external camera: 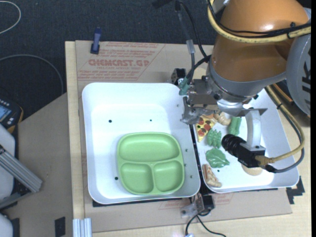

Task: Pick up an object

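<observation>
The arm's orange band sits nearest the camera, above the right bin. Below it the hand hangs over that bin's upper left corner, close to the divide between the bins; whether it is released or clenched cannot be told. The candidate objects lie clustered in the right bin: a pizza-slice toy, green leafy pieces and a tan piece. The left bin carries a green divided plate. The hand's position suggests a descent toward the cluster.
</observation>
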`<action>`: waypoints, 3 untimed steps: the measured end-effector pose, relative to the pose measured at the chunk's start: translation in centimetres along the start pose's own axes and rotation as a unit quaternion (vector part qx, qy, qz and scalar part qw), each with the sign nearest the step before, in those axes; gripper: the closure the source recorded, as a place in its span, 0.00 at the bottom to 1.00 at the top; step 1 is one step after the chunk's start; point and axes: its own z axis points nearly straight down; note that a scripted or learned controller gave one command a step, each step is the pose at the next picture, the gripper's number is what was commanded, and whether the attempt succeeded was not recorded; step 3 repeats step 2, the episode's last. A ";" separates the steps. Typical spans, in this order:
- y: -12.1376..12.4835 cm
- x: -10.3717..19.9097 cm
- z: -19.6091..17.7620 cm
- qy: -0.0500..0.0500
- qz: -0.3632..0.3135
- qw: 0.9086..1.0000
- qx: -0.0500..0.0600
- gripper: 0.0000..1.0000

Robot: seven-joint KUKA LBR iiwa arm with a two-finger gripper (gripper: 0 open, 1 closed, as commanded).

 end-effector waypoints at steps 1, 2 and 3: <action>0.0 -6.8 8.2 -0.001 0.006 1.000 0.000 1.00; 0.2 -2.8 -5.6 0.003 -0.001 1.000 -0.013 1.00; 0.2 -2.8 -5.6 0.003 -0.001 1.000 -0.013 1.00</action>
